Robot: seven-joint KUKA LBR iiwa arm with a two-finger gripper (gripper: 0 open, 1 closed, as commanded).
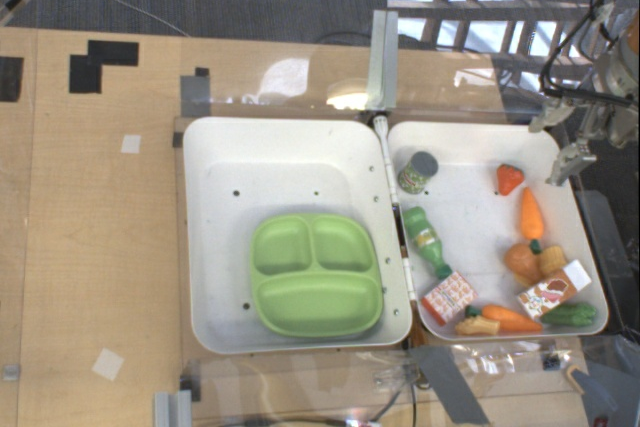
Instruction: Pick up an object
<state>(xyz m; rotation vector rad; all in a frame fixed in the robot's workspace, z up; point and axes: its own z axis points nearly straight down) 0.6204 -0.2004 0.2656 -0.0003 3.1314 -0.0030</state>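
Your gripper (572, 158) hung at the right bin's (470, 215) far right rim — I couldn't tell its grip — with the carrot (531, 213) just left, lengthwise toward you.

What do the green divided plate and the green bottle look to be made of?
Green plate: likely moulded plastic, matte, with even colour and soft rounded dividers. Green bottle: probably glossy toy plastic, with a highlight along its body; too small to be sure.

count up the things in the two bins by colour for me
Green: 3 - plate, bottle, pepper
Orange: 3 - carrot, carrot, orange
Red: 1 - strawberry
Other colours: 5
Total: 12
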